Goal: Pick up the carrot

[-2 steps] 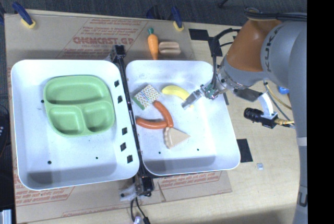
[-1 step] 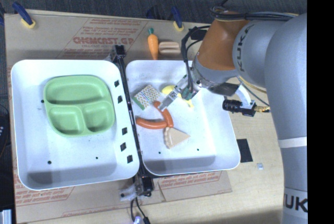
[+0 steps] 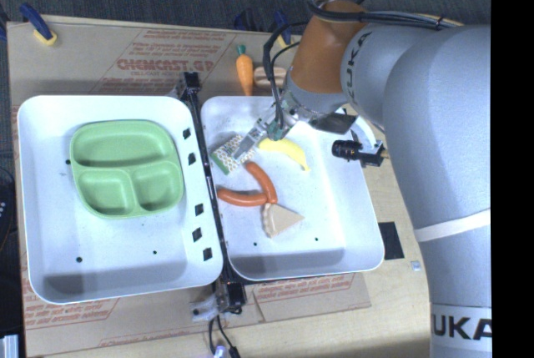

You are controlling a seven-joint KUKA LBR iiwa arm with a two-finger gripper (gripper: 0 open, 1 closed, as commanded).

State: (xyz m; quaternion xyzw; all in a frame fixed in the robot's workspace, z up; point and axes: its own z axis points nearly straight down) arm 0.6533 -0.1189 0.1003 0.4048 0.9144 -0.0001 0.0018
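Green tray (image 3: 125, 167): sat in the left bin (image 3: 50, 264).
Carrot (image 3: 244, 73): lay on the surface, just past the right bin's (image 3: 350, 248) far edge.
Gripper (image 3: 275, 128): hung over the right bin's far part, beside the banana (image 3: 285, 152); its grip could not be made out.

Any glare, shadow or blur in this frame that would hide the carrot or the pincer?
Camera view: lighting is even; the white right bin looks bright but not blown out. The carrot, on the cardboard beyond the bin, is small yet sharp. The pincer is slightly soft and darkened under the arm's shadow.
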